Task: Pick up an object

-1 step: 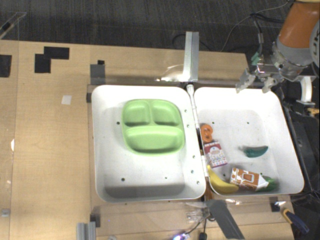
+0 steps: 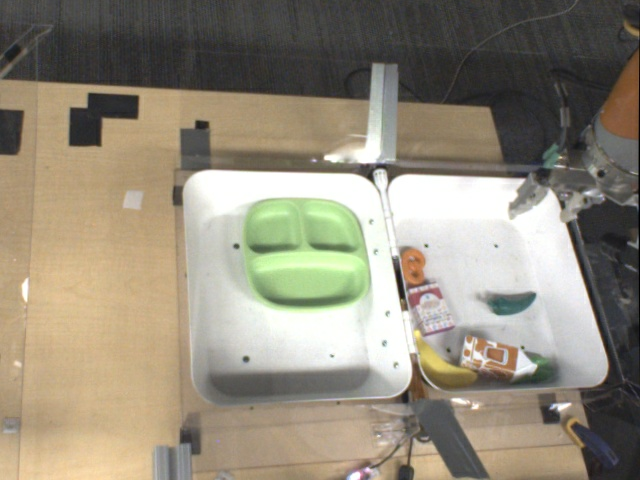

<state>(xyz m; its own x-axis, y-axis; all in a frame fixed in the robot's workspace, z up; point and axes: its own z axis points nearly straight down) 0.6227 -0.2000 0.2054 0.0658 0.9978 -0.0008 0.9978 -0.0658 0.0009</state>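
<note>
The right bin (image 2: 470,198) holds several small items. A teal curved piece (image 2: 512,302) lies toward its right side. A red and white carton (image 2: 432,308) and a small orange piece (image 2: 413,260) sit by the left wall. At the front lie a banana (image 2: 440,366), an orange-brown box (image 2: 493,356) and a dark green piece (image 2: 543,368). My gripper (image 2: 547,201) hangs over the bin's back right corner, open, with nothing between its fingers. It is well apart from all the items.
A green divided plate (image 2: 305,250) lies in the left bin (image 2: 215,298). A metal post (image 2: 384,108) stands behind the wall that the two bins share. Cables and dark gear sit off the bench to the right.
</note>
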